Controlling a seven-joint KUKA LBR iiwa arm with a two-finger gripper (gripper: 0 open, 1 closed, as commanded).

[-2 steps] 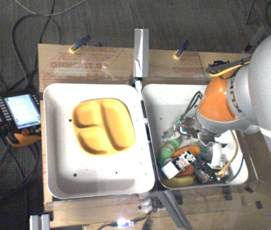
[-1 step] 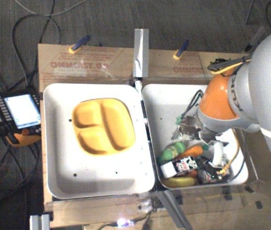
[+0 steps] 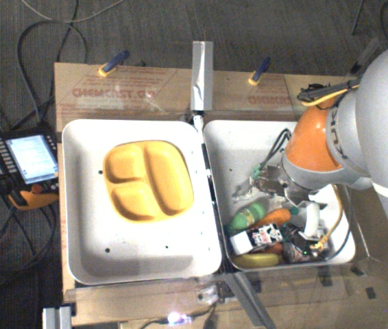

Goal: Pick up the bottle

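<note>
A small green bottle (image 3: 244, 218) lies on its side in the right bin (image 3: 235, 153), near that bin's front left. My gripper (image 3: 262, 182) hangs below the orange wrist band, just above and to the right of the bottle, low over the bin. Its tip is dark and cluttered with cables, and nothing can be made out in it.
Around the bottle lie an orange carrot (image 3: 275, 216), a black-and-white box (image 3: 262, 237), a banana (image 3: 256, 259) and a white object (image 3: 310, 218). The left bin (image 3: 84, 252) holds a yellow divided plate (image 3: 149, 179). A pendant with a lit screen (image 3: 26, 160) lies left of the bench.
</note>
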